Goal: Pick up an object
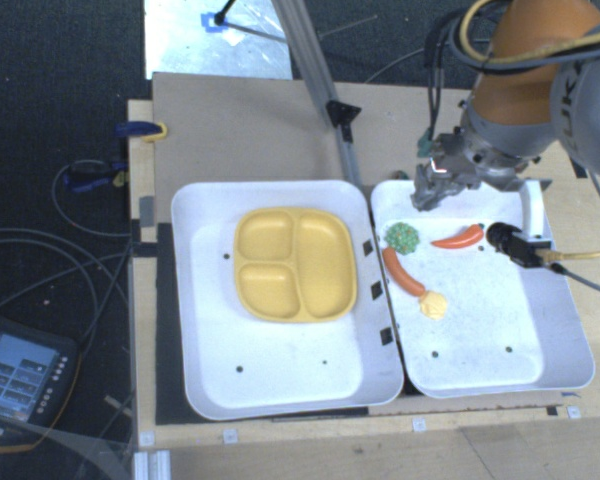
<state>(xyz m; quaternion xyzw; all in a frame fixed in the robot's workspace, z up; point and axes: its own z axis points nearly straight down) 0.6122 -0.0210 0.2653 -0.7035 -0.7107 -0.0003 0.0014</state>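
The right bin (520,358) holds a green broccoli-like piece (402,236), a red chili pepper (458,237), an orange-red sausage (403,272) and a small yellow piece (433,306). My gripper (432,190) hangs over the bin's far left corner, just above and right of the green piece, apart from all of them. Nothing shows between its fingers.
The left bin (210,368) carries a yellow divided plate (292,264) with three compartments. A slanted metal pole (315,63) crosses behind the bins. Cables and a handheld pendant (15,368) lie off the bench at left.
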